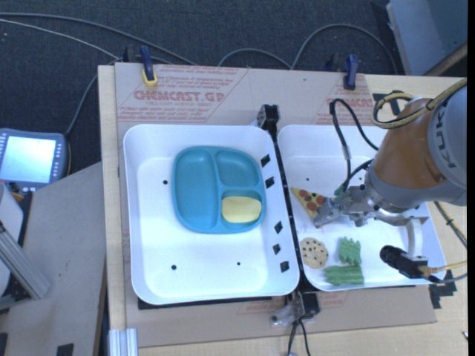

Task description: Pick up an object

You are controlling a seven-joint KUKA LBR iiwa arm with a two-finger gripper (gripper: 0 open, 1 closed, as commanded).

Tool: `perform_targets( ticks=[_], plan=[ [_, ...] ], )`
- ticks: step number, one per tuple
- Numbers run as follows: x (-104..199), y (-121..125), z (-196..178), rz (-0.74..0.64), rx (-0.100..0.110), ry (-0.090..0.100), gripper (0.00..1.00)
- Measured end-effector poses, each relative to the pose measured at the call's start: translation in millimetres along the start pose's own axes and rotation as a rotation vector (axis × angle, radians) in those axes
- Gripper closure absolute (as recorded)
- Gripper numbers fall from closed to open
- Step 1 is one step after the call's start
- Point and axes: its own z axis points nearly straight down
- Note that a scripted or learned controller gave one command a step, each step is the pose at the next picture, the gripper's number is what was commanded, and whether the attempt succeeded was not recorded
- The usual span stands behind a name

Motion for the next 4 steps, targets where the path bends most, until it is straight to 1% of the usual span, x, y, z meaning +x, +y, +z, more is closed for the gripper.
perform_targets(
  ticks=[1, 2, 3, 4],
  plan=[
    [1, 0, 21, -0.001, -0.001, 0.000, 0.00],
    [1, 0, 9, 0.000, -0.005, 0.000, 1.00],
    [0, -3, -53, -0.002, -0.010, -0.003, 1.00],
    [-8, -1, -100, -0.001, -0.012, -0.004, 1.00]
  ],
)
